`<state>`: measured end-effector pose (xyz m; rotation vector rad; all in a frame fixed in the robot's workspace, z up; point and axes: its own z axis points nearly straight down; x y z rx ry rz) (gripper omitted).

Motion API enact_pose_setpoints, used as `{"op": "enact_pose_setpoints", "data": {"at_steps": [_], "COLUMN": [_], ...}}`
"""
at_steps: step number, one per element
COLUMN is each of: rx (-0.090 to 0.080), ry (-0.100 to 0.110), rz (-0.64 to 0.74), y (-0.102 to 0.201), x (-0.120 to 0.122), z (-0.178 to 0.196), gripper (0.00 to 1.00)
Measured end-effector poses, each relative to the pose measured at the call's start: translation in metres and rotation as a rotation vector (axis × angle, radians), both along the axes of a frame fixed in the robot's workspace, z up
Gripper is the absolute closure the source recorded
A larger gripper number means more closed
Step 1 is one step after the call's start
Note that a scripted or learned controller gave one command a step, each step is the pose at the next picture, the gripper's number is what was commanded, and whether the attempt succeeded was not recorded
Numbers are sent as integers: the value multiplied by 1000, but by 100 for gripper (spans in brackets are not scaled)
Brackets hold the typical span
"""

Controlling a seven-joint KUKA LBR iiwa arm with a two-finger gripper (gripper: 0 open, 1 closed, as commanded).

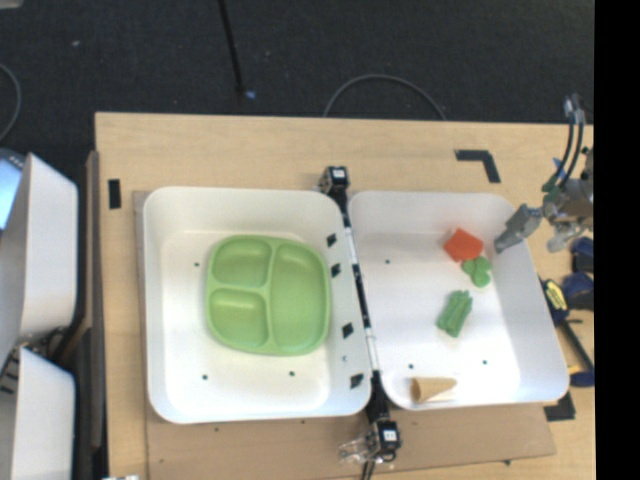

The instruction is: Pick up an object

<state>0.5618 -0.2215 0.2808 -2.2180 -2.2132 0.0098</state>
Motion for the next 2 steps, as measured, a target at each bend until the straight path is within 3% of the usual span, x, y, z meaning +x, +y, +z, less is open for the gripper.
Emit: {"op": "enact_pose_setpoints", "data": {"at_steps": [1, 2], "rx": [-2, -2], "ry": [-12, -6], "rz": [2, 1], "y": [1, 2], "x": [2, -4], "z": [7, -54], "gripper": [0, 0]}}
